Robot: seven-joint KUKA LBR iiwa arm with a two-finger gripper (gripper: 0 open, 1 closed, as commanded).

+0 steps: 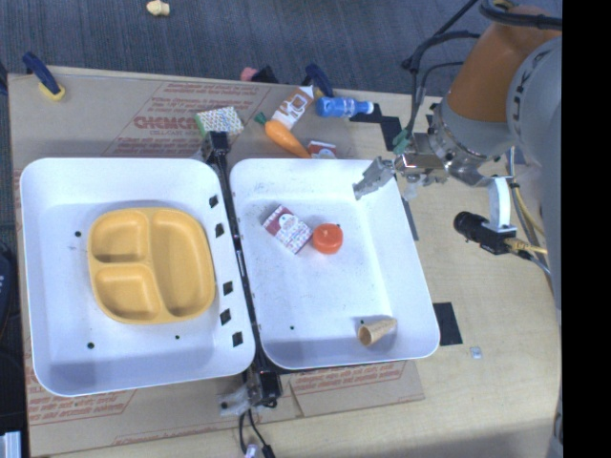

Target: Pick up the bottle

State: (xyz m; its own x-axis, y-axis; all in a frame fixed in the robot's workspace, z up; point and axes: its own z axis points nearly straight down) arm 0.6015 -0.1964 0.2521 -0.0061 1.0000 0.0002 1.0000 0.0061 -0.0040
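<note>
Lowest in the frame, a tangle of clips and cables (250,399) hangs at the bottom edge between the two bins. Just above and to the right, an ice-cream cone (376,330) lies on its side in the lower right corner of the right bin (410,284). To the left, the left bin (48,284) holds a yellow divided plate (151,263) with three compartments.

Higher in the right bin, near its middle, a small red-and-white packet (286,229) lies tilted, with a round orange-red piece (327,239) just beside it on the right.

At the right bin's upper right corner the gripper (374,179) hovers over the rim, with nothing between its fingers; whether the jaws stand wide or narrow I cannot tell from this slant. Behind it the grey arm (496,84) with its orange band fills the upper right of the frame.

Beyond the bins, on the cardboard at upper centre, lies the bottle (342,107), blue, on its side, well apart from the gripper. Left of it are a white tube with an orange label (291,109), a carrot (284,137) and a patterned green-and-white square (219,120). Farthest off, a small yellow object (158,8) sits on the dark carpet at upper left.
</note>
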